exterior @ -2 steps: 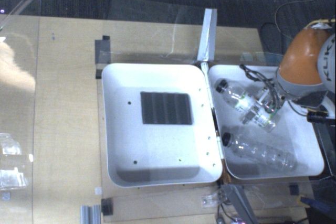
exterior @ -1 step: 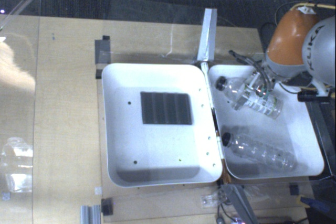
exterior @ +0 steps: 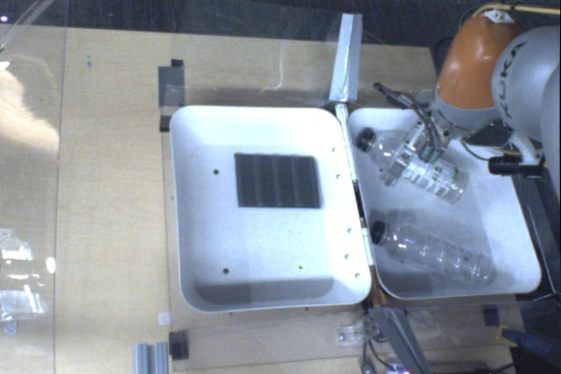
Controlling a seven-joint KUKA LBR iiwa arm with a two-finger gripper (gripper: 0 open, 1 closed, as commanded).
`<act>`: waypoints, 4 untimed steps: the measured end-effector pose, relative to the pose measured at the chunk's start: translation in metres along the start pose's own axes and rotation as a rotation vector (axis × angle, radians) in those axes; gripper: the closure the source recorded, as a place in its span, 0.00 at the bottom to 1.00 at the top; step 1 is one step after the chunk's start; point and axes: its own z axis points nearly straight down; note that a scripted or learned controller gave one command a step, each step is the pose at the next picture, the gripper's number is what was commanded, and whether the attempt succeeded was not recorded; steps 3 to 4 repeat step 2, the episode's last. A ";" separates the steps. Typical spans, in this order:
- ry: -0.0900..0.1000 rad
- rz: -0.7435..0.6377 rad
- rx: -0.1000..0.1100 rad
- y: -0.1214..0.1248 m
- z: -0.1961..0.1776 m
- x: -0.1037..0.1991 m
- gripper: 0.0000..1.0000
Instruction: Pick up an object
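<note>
Camera view
Bench: a pale wooden bench top (exterior: 96,215) carries two shallow white bins side by side, under a clear sheet that throws glare at its left edge.
Left bin: the shallow white plastic bin on the left (exterior: 188,188) has a dark ribbed rectangular patch (exterior: 278,180) near its centre, slightly toward the far edge.
Right bin: the shallow white plastic bin on the right (exterior: 517,271) holds two bottles and the arm's tool.
Divider: a grey metal strip (exterior: 347,57) stands at the far edge where the two bins meet.
Upper bottle: a clear plastic bottle with a dark cap (exterior: 399,155) lies on its side in the far part of the right bin, cap (exterior: 364,137) toward the bin's far-left corner, body slanting toward the middle.
Lower bottle: a second clear plastic bottle with a dark cap (exterior: 434,251) lies on its side along the near edge of the right bin, cap by the left wall.
Arm: the grey arm with an orange band (exterior: 473,57) reaches in over the right bin's far-right corner.
Claw: the two-finger gripper (exterior: 419,151) sits low over the upper bottle's body; how far apart it stands and whether it grips the bottle cannot be told.
</note>
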 end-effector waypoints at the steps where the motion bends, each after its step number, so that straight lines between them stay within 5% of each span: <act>1: -0.002 -0.001 -0.001 0.000 -0.011 -0.001 1.00; 2: -0.019 -0.227 -0.032 0.039 -0.101 0.045 1.00; 4: -0.019 -0.227 -0.032 0.039 -0.101 0.045 1.00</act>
